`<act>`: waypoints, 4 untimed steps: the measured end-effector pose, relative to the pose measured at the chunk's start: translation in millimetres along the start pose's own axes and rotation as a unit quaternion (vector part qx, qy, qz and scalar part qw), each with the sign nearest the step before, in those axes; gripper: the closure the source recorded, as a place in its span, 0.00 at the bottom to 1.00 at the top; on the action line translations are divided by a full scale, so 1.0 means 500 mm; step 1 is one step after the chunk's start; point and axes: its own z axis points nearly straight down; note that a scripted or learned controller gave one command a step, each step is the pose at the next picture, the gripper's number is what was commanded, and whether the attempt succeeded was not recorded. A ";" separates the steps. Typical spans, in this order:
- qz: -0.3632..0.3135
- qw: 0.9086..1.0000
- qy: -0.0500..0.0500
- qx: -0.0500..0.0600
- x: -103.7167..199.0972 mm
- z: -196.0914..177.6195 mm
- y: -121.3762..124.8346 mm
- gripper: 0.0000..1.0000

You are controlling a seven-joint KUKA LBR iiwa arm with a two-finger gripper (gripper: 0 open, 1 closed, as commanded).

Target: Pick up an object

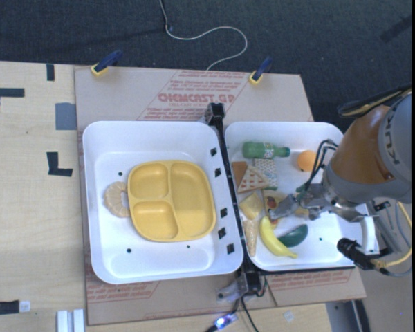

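Cardboard under two shallow white bins covers the bench. Over the right bin [332, 253], the grey two-finger gripper [290, 207] hangs low among the clutter; whether it is spread or pinched cannot be told. Just below it lie a yellow plastic banana [273, 238] and a dark green oval piece [295, 234]; a green bottle [263, 150] and orange ball [306, 160] sit farther back. A good pick likely means centring over one item, such as the banana, clear of its neighbours. A yellow divided plate [171, 200] fills the left bin [104, 261].

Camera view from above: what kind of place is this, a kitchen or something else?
Probably a robotics lab bench, not a kitchen: a grey and orange arm reaches over white bins of toy-like food, such as a banana, on clamped cardboard.
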 end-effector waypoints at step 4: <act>-0.001 1.000 -0.001 -0.005 -0.013 -0.212 0.030 1.00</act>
